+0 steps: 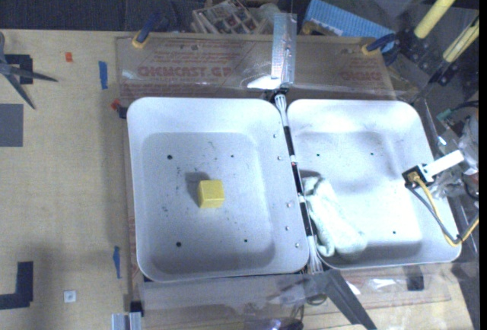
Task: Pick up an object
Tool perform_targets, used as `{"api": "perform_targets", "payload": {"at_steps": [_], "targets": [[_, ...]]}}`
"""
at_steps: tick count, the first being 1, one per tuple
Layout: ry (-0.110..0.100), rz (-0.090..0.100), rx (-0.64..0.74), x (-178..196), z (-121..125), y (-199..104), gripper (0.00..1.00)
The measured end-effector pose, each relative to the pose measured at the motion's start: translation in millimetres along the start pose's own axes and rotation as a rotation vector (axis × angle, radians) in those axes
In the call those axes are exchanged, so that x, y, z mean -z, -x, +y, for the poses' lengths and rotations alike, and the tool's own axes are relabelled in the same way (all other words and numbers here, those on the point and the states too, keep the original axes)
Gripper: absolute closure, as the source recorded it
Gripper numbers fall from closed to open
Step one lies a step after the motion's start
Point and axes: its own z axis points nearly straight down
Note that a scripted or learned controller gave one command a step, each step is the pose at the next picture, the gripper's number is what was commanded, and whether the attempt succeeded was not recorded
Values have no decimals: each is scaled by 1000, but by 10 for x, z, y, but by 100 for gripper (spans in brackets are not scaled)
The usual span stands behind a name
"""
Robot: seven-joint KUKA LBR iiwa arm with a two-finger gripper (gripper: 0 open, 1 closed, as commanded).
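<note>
A pale wooden bench (61,191) carries two shallow white bins side by side, with cluttered shelves, cables and a blue box behind its far edge. In the left bin (152,123), close to the middle of its floor, sits a small yellow block (211,194), roughly cube-shaped, lit on top and casting a faint grey shadow toward the far-left corner. In the right bin (380,127), a crumpled white cloth (331,220) lies against the near-left wall; its folds blend into the white floor and are hard to trace. At the right bin's right edge, a small white and black part with a yellow cable (437,203) pokes in, cut off; whether it belongs to the arm is unclear.
</note>
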Motion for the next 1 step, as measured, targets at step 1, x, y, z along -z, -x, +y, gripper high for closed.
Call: {"api": "perform_targets", "payload": {"at_steps": [1], "targets": [[3, 1, -225, 897, -156, 317, 100]]}}
